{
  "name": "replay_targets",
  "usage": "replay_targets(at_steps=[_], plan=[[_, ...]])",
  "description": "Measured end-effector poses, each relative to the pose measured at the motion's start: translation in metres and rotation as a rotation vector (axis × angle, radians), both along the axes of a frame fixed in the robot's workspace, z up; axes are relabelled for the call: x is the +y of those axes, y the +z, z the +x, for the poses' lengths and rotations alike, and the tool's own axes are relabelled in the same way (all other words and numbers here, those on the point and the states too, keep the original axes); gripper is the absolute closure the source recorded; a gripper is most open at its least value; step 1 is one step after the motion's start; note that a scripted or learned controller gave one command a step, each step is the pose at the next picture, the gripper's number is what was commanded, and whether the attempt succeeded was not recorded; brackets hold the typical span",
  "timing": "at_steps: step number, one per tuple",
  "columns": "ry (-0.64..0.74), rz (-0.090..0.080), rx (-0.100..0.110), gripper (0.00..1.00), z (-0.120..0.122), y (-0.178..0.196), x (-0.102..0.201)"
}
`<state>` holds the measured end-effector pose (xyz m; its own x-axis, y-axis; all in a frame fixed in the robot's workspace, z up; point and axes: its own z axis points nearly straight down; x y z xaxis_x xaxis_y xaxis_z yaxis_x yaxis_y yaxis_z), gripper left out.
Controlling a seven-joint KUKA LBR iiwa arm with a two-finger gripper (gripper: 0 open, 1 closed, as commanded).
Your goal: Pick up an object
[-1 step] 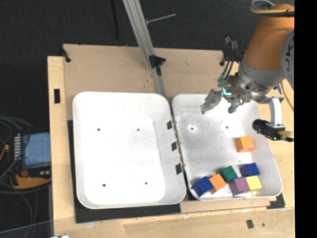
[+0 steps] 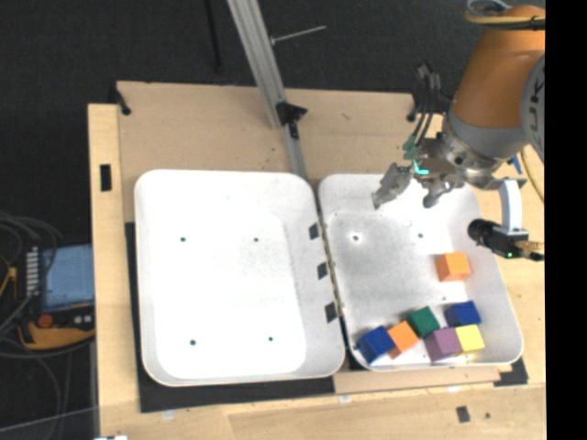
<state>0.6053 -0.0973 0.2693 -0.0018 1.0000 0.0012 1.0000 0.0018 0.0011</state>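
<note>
The arm (image 2: 491,71) enters from the upper right of the frame, grey with an orange band above the wrist. The gripper (image 2: 410,193) hangs over the upper edge of the right bin (image 2: 367,246), with its two fingers spread apart and nothing between them.

The right bin occupies the lower right of the frame. It contains seven blocks:
- An orange block (image 2: 452,266) lies alone near the right wall, at mid height of the bin.
- A blue block (image 2: 462,314) lies below it, toward the lower right corner.
- A yellow block (image 2: 470,338) lies just below that blue block.
- A purple block (image 2: 444,342) lies just beside the yellow block, on its left; the two appear to touch, though the view is too coarse to confirm.
- A green block (image 2: 423,321) lies above and left of the purple block.
- A second orange block (image 2: 403,336) lies just left of the green block.
- A second blue block (image 2: 375,342) lies at the left end of the row, near the bin's lower wall.

All blocks lie well apart from the gripper.

The left bin (image 2: 229,273) lies beside the right bin, at centre left of the frame. Both bins rest on the tabletop (image 2: 202,126). A grey metal strut (image 2: 261,53) runs at a slant from the top of the frame down to the gap between the bins.
</note>
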Motion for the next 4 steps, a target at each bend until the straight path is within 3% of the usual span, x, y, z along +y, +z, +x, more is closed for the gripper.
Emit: replay_targets(at_steps=[3,4], plan=[[-0.006,-0.003,0.006,0.00,0.005,-0.166,-0.003],[-0.013,0.000,-0.004,1.00,0.007,-0.152,-0.002]])
